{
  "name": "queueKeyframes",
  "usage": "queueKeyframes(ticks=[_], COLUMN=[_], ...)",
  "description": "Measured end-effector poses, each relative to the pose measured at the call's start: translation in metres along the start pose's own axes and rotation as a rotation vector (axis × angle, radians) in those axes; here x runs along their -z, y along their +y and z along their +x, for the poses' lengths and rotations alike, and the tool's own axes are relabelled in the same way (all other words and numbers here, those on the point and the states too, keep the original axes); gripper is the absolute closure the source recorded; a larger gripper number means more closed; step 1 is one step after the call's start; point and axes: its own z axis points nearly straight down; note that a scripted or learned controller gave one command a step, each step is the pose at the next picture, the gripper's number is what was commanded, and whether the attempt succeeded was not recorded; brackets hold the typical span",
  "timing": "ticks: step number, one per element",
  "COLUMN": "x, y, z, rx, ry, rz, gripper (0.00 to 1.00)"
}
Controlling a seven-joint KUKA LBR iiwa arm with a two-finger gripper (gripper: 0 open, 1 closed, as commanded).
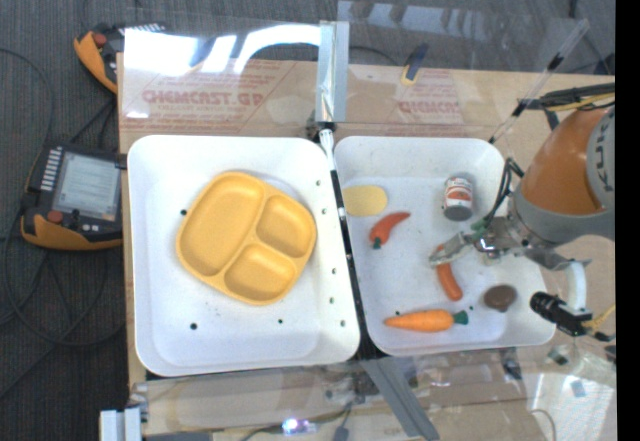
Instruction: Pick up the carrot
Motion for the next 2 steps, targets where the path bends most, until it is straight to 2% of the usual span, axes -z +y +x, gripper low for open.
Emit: queueKeyframes(ticks=[1, 2], x=[-0.0035, 0.0028], y=[-0.03, -0.0287], z=[0.099, 0.0996], rx=[0.383, 0.378], ry=[-0.011, -0.007], rz=[-0.012, -0.012], gripper=[0.0, 1.0])
